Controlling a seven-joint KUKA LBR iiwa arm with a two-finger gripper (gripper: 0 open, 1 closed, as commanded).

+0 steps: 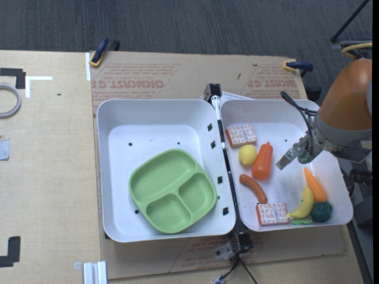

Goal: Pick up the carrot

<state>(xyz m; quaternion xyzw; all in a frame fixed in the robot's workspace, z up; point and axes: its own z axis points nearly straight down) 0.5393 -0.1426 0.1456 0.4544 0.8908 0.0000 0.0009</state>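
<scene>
Dark carpet surrounds the bench (47,158), where two white bins sit side by side at centre frame. At right of centre the pincer (290,157) hangs released and grasping nothing, over the right bin (278,114). Just below and right of it lies the carrot (315,184), so the approach seems in hand; next it must shift over and descend. Counted: one carrot, one banana (304,205), two snack boxes (241,135), one green tray (172,189).

The arm (346,114) has a big rounded orange band above a grey wrist part, a thin black cable runs along it, and the small gripper (294,156) is dark grey metal.
</scene>
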